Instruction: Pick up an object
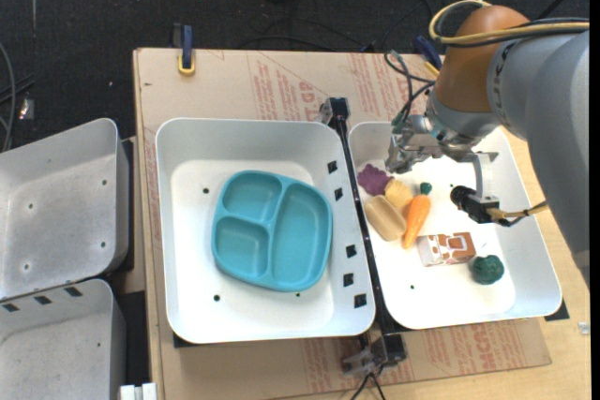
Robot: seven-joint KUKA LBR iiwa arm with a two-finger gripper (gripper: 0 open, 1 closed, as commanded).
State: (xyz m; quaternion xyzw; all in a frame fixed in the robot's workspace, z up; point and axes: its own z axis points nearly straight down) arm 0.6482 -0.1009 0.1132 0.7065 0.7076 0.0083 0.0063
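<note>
1. Gripper (403,159) over right bin (525,295), above the purple lump (372,179); whether it's spread or pressed together, can't tell
2. Carrot (415,217) mid-bin, touching roll (383,216)
3. Carrot looks light, stiff, slick; pinch across its thick middle

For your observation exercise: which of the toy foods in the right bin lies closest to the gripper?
The purple piece, at the cluster's upper left just below the gripper; the carrot and green piece lie farther off.

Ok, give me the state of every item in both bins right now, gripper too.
gripper: low over the right bin's upper left, above the toys.
teal tray: flat in the left bin, alone.
carrot: lying against the beige piece.
beige piece: lying flat.
purple piece: by the divider.
green piece: apart, lower right.
printed card: flat.
</note>
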